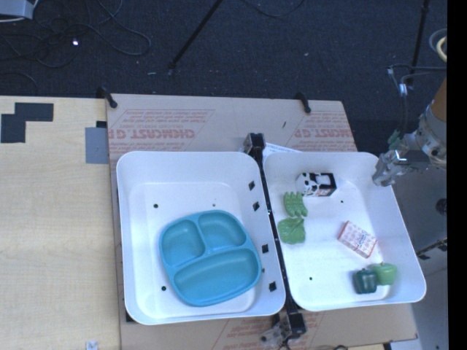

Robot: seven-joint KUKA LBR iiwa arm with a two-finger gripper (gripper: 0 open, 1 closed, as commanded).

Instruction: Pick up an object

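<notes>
2 white bins sit side by side on the surface (58, 217). Left bin (139, 195) holds a blue divided plate (210, 257). Right bin (394, 232) holds a black-and-white toy (317, 184), green leafy pieces (293, 219), a red-and-white packet (357, 239) and a green block (375, 277). Hand (385, 172) hovers at the right bin's far right rim; grip state cannot be determined.

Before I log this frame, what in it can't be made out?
- gripper: small and blurred at the right bin's rim; open or shut unreadable.
- Arm: cut off by the frame's right edge.
- Small red-and-white packet: print too small to read.
- Green and teal items: too blurred to identify.
</notes>
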